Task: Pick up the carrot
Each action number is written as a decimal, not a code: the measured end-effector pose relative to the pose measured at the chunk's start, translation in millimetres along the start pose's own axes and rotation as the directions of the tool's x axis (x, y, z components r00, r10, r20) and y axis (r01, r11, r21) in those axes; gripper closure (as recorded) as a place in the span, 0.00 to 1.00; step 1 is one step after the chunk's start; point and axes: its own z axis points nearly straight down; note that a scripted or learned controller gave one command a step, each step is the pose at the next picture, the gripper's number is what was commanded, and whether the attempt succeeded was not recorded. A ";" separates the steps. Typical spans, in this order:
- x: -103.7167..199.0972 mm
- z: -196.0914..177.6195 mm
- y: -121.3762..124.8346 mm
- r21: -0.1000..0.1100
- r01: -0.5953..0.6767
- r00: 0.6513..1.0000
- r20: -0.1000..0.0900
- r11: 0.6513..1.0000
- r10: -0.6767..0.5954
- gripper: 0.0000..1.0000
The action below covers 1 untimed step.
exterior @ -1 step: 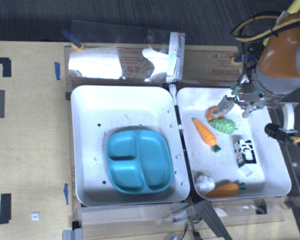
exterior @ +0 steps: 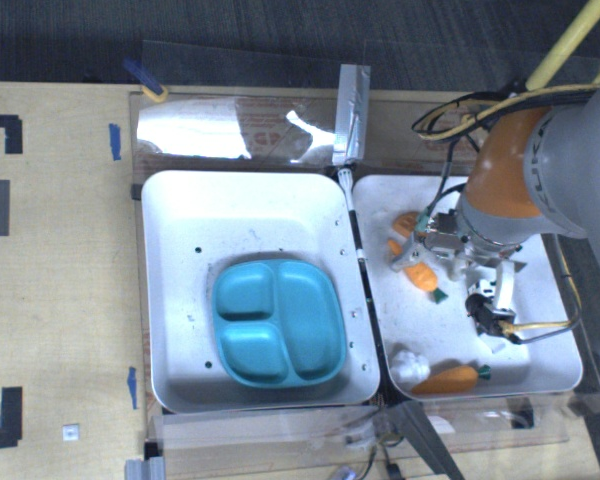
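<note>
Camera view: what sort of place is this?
Probably a robot lab: a left white bin and a right white bin side by side, a grey and orange arm, blue tape marks on the wooden bench.

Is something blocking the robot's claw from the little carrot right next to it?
Nothing visible does. The gripper hangs right beside the little carrot in the right bin, with no other thing between them. A longer carrot lies apart, along the bin's bottom edge in the view.

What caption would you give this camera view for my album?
Grey-and-orange arm over the right bin, a carrot by its lower edge; blue divided plate in the left bin.
</note>
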 end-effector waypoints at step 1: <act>0.1 -11.5 1.5 -0.005 -0.002 1.000 0.000 1.000 0.002 1.00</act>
